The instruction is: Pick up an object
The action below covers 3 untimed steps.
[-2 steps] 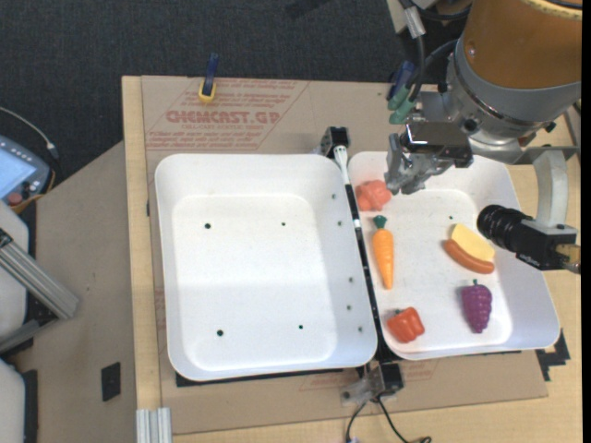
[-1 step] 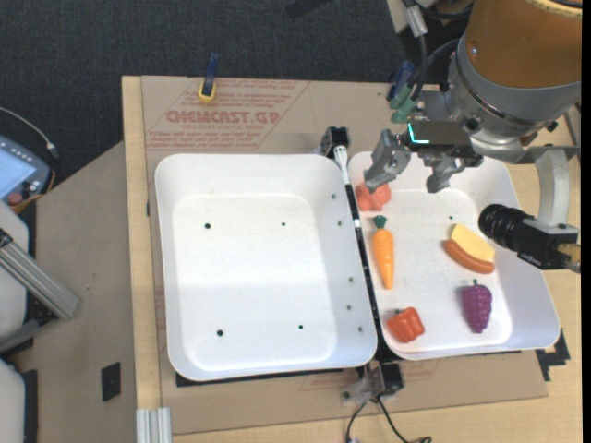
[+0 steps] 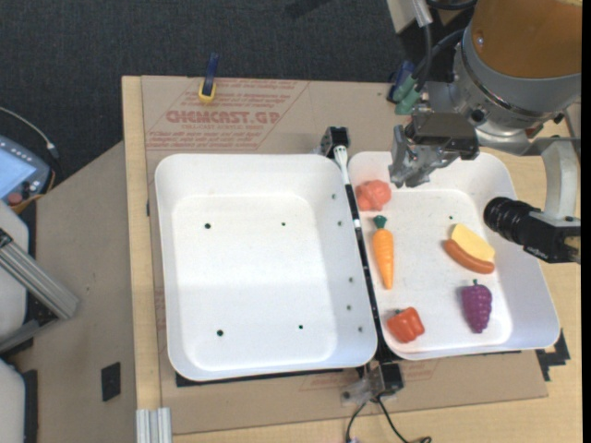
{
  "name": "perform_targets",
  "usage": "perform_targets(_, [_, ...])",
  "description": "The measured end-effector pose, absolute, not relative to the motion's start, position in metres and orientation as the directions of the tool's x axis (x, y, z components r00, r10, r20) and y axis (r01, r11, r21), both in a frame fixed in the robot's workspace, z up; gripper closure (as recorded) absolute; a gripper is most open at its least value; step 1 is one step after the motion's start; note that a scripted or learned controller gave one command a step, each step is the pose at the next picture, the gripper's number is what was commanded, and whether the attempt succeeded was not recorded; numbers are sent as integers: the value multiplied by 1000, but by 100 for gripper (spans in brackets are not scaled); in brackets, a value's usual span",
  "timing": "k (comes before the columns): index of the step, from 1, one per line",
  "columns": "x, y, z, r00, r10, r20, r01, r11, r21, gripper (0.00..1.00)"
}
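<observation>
We see the gripper (image 3: 404,175) low over the right bin (image 3: 517,335), just beside a pink toy (image 3: 374,195) near the back-left corner. Fingers' state: can't tell. Risk, we judge: toy sits close to bin wall & carrot (image 3: 383,257), so fingers may nudge it aside.

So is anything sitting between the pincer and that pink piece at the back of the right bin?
Nothing visible. The pincer hangs just right of the pink piece, with bare bin floor between them. The carrot lies nearer the camera, out of the way.
</observation>
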<state>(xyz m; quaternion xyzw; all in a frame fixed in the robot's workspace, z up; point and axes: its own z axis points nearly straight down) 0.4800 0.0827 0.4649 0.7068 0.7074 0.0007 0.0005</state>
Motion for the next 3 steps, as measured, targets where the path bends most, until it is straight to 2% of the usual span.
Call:
perform_targets(1, [479, 103, 438, -2, 1000, -1, 1000, 2, -3, 100])
perform_targets(2, [479, 145, 453, -4, 1000, 2, 1000, 4, 4, 100])
perform_targets(3, [479, 209, 503, -5, 1000, 3, 1000, 5, 6, 100])
